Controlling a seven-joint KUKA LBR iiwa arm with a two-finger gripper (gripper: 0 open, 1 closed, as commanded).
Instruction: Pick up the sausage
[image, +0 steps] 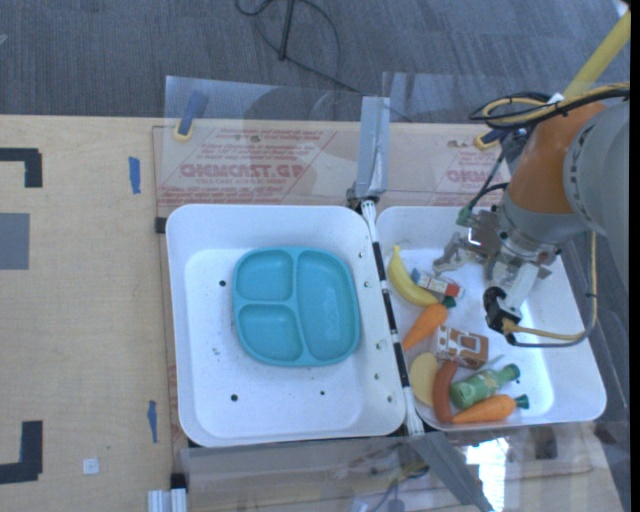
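Lining up on the sausage (443, 392) is the job now, and we judge it a fiddly one. It lies in the near-left part of the right bin (570, 370), its length running near to far, hemmed in on all sides. A pale yellow piece (424, 370) touches it on the left, and the green bottle (484, 385) crowds it on the right. A carrot (487, 409) lies just beside its near end, and a small printed box (462, 345) sits just beyond its far end. We reckon the clean way in is straight down over its middle, with the claw turned to close across the short width, left to right. It should go in narrow enough not to shove the bottle or the yellow piece. Come down too close to the bin wall and we could jam; grip too shallow and that rounded skin may slip free. The gripper (487, 256) hangs over the far part of the right bin, well apart from the sausage and to the right of the banana (405, 280) and a second carrot (425, 325). Whether the claw is wide or narrow we cannot tell from this angle. The grey arm (600, 180) reaches in from the right, with its orange band (540, 170) above the wrist and the wrist angled down toward the bin. The left bin (200, 260), with its blue divided plate (297, 305), plays no part.
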